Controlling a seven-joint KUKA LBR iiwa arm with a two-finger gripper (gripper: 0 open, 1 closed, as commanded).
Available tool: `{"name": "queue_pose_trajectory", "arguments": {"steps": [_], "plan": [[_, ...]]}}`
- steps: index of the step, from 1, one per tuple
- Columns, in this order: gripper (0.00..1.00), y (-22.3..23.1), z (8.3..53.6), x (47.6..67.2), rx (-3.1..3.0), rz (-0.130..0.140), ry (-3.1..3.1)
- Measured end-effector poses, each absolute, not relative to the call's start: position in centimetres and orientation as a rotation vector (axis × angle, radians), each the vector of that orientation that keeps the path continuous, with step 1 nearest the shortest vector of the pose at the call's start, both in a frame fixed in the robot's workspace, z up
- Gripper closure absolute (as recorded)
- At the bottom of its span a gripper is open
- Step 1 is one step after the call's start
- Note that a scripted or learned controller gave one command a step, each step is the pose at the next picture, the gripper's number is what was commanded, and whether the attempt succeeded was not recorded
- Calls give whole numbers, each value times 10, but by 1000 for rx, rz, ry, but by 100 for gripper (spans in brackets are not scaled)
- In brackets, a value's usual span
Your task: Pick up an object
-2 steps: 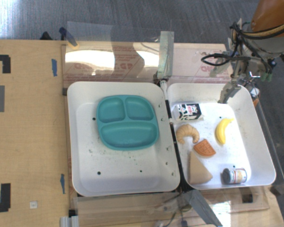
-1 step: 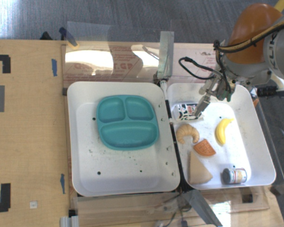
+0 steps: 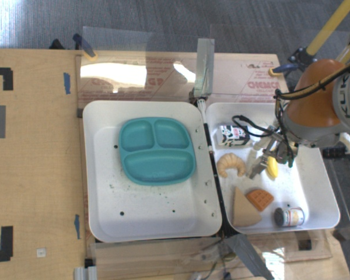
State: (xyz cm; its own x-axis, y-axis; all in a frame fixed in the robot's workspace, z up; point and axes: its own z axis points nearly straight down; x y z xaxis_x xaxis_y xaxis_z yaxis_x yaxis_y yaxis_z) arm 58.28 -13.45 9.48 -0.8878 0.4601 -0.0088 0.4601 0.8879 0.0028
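My gripper [image 3: 263, 161] hangs low over the middle of the right bin [image 3: 321, 174], reaching in from the right under the grey arm with its orange band [image 3: 318, 101]. It sits between a tan croissant [image 3: 231, 165] on its left and a small yellow piece [image 3: 272, 168] that lies right against its right side. A black-and-white carton [image 3: 233, 135] lies just behind it, with a black cable looping above. Whether the yellow piece is gripped is unclear.
Toward the front of the right bin lie an orange waffle-like square [image 3: 259, 199], a tan wedge [image 3: 244, 210] and a small tin can [image 3: 289, 216]. The left bin [image 3: 105, 209] holds a teal divided plate [image 3: 157, 150]. A ridge separates the bins.
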Motion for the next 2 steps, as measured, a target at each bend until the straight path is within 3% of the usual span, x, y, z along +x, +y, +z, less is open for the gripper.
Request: {"name": "queue_pose_trajectory", "arguments": {"steps": [1, 2], "plan": [[100, -134, 107, 585, 737, 1, 3036], [100, -61, 188, 616, 1184, 7, 2899]]}}
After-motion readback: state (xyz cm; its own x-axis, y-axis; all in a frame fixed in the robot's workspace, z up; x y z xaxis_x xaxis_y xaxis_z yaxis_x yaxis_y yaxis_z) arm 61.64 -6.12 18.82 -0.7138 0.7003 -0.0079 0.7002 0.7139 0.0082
